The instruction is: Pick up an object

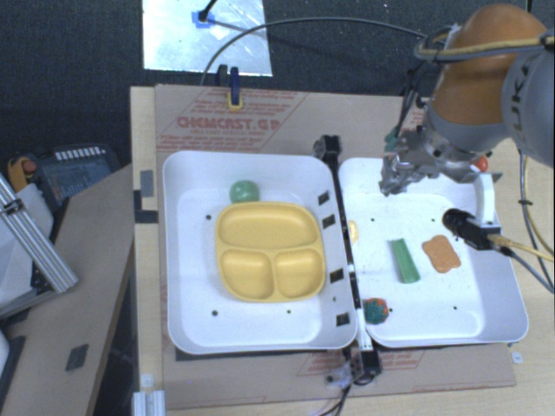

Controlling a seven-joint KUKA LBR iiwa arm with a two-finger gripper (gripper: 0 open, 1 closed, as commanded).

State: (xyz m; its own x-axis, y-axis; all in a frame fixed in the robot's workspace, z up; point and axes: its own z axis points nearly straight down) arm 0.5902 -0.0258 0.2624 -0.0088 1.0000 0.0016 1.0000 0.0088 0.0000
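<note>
Two white bins sit side by side on the surface. The left bin holds one yellow divided tray and one green ball. The right bin holds one green stick, one orange piece and one small teal-and-orange toy. The hand hangs above the right bin's far edge, well apart from them, carrying nothing.

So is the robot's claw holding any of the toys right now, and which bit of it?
No, nothing sits between the fingers of the gripper. It hangs over the right bin, away from the green block.
</note>
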